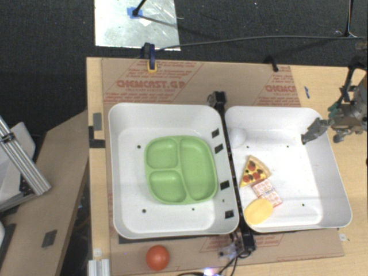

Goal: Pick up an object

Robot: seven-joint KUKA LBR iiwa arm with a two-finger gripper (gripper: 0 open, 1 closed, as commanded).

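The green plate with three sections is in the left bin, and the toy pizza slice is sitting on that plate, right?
Not quite. The green plate is in the left bin, but the pizza slice is not on it. The camera view shows the slice lying on the floor of the right bin, near its left wall, above a pink patterned piece and a yellow piece.

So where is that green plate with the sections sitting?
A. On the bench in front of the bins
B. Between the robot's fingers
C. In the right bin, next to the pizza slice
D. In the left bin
D: the green plate lies flat in the left bin, while the toy pizza slice lies in the right bin.
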